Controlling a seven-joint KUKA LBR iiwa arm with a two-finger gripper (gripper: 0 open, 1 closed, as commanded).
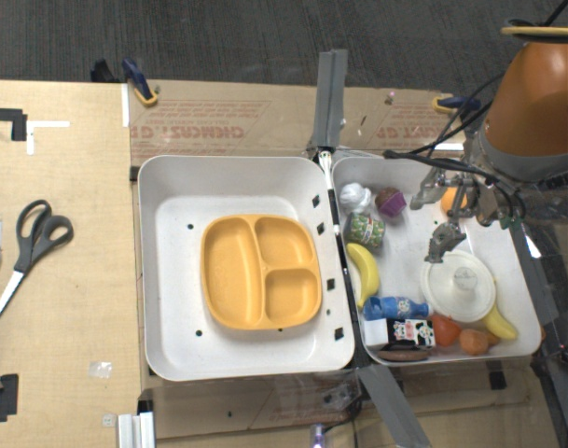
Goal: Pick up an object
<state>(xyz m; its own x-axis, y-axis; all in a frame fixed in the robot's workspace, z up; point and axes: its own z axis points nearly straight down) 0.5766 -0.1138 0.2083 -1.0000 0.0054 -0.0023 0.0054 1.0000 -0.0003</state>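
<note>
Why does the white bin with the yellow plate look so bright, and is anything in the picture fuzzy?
In the camera view, light from above makes the left white bin glow, with only soft shadows under the yellow plate; the plate and scissors look sharp; the orange arm band and the hand look a bit fuzzy.

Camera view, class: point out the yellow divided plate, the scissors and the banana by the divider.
yellow divided plate [229, 269], camera view, floor of its large compartment.
scissors [41, 231], camera view, the black handles.
banana [365, 271], camera view, middle of its curve.
</note>
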